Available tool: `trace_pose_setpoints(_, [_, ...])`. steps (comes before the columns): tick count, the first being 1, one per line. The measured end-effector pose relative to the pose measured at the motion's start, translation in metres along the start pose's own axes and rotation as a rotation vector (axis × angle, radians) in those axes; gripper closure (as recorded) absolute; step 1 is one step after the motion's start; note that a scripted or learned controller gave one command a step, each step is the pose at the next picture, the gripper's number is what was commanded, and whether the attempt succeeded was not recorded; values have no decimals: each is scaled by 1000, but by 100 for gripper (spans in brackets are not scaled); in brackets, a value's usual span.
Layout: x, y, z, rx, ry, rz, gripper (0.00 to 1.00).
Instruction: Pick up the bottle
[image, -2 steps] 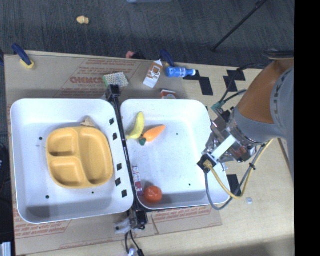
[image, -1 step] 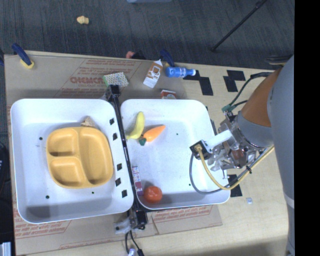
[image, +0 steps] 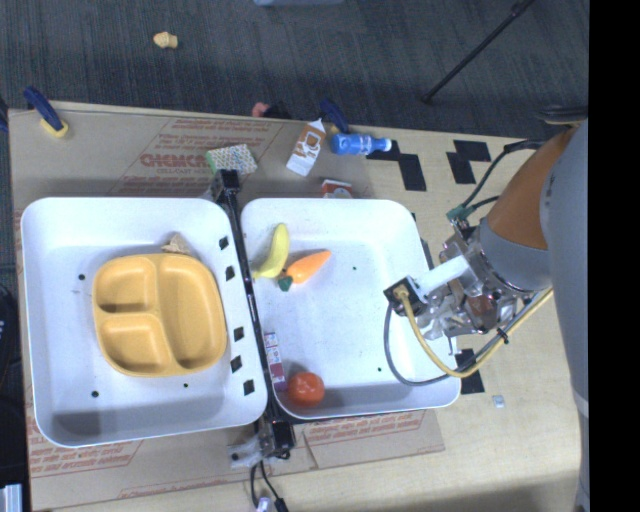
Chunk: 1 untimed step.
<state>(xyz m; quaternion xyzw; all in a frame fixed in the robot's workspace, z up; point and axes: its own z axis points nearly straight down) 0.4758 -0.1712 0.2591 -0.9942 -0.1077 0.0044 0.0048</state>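
Item: blue bottle (image: 358, 145). It lies on its side on the bench beyond the right bin (image: 400, 215), outside both bins, long axis running left to right in the view.

Gripper (image: 432, 312): you will find it over the right bin's right edge; finger spread cannot be told.

Bearing: from the gripper, the bottle lies well apart, toward the far edge and slightly left.

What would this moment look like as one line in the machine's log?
task: pick up bottle | bottle: lying on bench beyond right bin | gripper: over right bin's right side, apart from bottle | right bin: banana, carrot, tomato
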Motion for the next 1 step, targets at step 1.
trace_pose_setpoints(1, [-2, 10, -5, -7, 5, 7, 100])
